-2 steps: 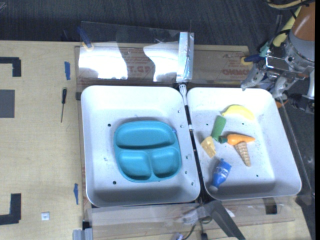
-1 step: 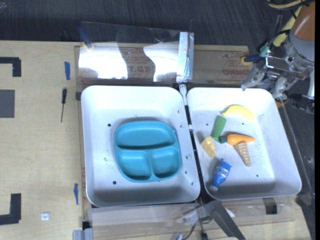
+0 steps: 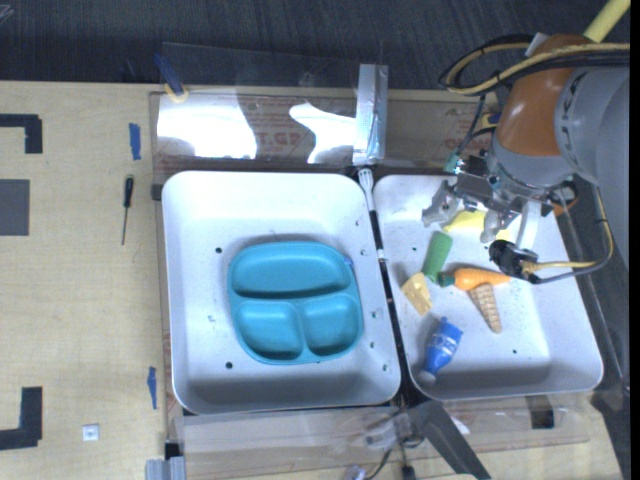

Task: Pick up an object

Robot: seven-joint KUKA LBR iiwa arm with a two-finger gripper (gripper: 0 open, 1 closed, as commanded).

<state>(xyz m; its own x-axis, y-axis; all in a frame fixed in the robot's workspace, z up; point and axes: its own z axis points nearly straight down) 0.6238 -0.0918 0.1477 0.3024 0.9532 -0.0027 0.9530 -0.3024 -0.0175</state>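
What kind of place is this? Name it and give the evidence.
Likely a robotics lab grasping station: a cabled arm's tool hangs over two white bins on a taped wooden bench, with toy food and a blue divided tray inside.

Bright even overhead light; strong glare on clear panel (image 3: 250,128) behind bins; slightly soft focus.

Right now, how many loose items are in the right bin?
6, maybe more hidden under the end effector: yellow piece, green cylinder, carrot, ice cream cone, yellow wedge, blue bottle.
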